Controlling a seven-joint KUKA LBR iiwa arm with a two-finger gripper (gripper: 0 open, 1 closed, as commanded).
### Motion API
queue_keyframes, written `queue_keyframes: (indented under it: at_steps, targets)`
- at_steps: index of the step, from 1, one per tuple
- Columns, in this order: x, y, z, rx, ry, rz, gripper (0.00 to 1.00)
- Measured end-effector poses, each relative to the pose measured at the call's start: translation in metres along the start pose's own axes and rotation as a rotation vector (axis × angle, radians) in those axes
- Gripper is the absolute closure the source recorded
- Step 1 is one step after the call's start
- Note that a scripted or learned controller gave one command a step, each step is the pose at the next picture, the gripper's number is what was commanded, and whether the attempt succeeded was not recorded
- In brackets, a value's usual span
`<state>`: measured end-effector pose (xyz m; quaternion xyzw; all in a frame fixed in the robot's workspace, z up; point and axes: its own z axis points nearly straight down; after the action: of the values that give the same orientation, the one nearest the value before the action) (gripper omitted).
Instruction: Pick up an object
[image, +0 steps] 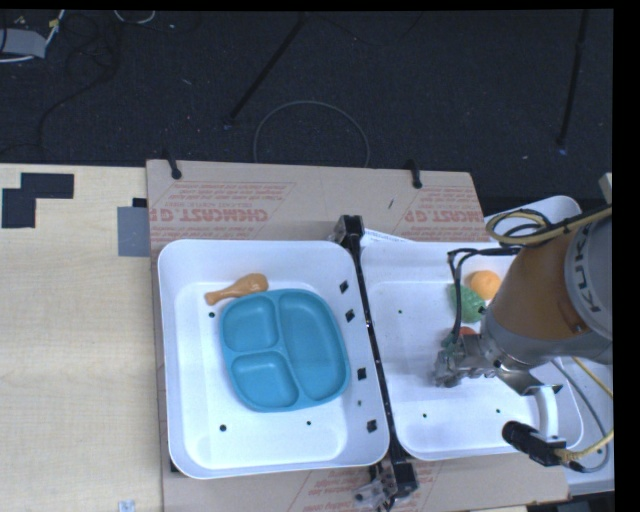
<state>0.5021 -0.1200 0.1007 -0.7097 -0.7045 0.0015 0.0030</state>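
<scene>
My gripper is low over the floor of the right bin, left of the bin's middle, and the grey arm with its orange band comes in from the right. Just behind the gripper lie an orange ball-like object and a green object, both partly hidden by the arm. A small reddish bit shows at the wrist's edge. Nothing can be seen between the gripper's tips from this angle.
The left bin holds a blue divided plate and a tan drumstick-shaped toy behind it. A black divider clamp runs between the bins. Cardboard lies under both bins, and a pale wooden bench spreads to the left.
</scene>
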Motion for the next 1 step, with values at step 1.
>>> queue_keyframes:
  at_steps: [1]
  targets:
    - [0.0044, 0.0076, -0.0584, -0.008, -0.002, -0.009, 1.0]
